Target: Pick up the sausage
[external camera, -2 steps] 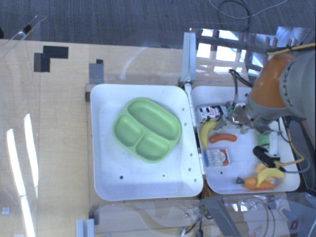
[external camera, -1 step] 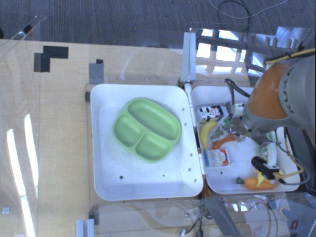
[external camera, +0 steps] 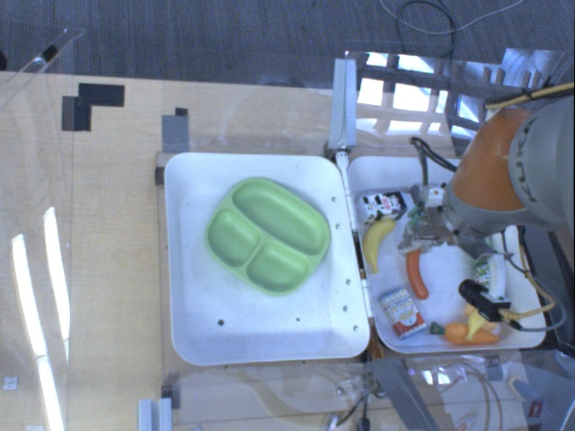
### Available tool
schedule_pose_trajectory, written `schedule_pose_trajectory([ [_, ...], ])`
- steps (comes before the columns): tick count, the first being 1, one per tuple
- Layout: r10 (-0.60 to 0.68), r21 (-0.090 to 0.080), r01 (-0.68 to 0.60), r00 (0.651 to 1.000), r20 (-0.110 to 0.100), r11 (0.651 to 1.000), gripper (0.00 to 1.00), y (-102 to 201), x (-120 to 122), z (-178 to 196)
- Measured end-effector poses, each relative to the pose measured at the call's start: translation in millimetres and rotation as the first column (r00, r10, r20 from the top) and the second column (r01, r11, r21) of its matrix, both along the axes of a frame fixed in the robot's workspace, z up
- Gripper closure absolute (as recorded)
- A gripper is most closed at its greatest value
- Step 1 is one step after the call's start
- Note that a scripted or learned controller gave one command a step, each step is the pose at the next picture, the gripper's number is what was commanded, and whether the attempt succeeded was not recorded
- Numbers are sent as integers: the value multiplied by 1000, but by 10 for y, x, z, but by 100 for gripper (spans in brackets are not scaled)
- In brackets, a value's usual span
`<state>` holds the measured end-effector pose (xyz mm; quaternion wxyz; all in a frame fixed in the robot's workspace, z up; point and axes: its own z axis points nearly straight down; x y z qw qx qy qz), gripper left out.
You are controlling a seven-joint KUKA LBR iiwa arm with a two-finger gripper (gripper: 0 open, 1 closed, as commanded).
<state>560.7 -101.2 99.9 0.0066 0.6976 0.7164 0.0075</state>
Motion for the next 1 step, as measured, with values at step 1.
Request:
schedule_pose_trajectory([
  [1,-62,-2,62,998,-16,998,100,-149,319,1164],
])
